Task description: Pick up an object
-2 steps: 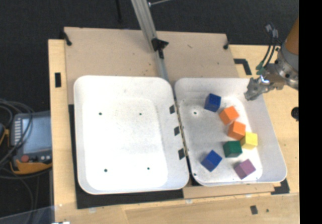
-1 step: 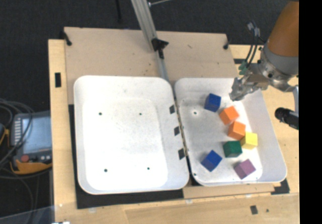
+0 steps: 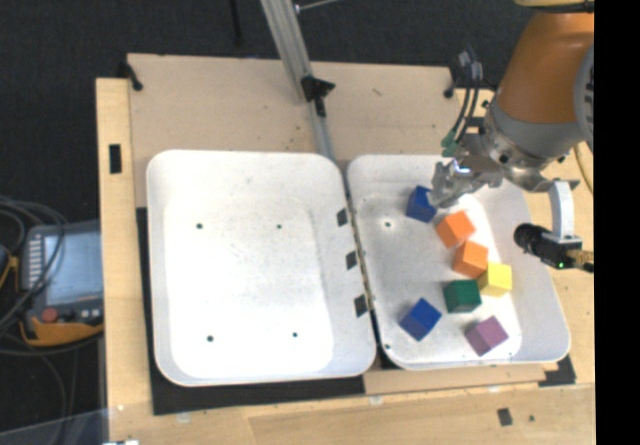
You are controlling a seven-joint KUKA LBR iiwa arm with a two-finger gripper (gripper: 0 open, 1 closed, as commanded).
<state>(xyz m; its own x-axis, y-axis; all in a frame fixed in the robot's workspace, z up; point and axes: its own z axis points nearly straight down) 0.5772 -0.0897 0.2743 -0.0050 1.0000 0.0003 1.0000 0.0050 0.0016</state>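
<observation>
Seven cubes in right bin (image 3: 540,333); gripper (image 3: 446,183) touching blue cube (image 3: 420,203), finger state unclear

Bins (image 3: 250,173) smooth white plastic; bench (image 3: 220,93) matt wood; cubes (image 3: 456,228) matt.

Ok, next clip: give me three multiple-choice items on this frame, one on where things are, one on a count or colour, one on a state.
1. Which bin holds the cubes?
A. The left bin
B. The right bin
C. Both bins

2. How many orange cubes are there?
A. One
B. Two
C. Four

3. Where is the gripper?
A. Low over the right bin, beside the upper blue cube
B. Over the left bin
C. Outside both bins

Answers:
1: B, all seven cubes lie in the right bin.
2: B, the two orange cubes sit one below the other.
3: A, the gripper is down beside the upper blue cube; whether it grips it cannot be told.
</observation>
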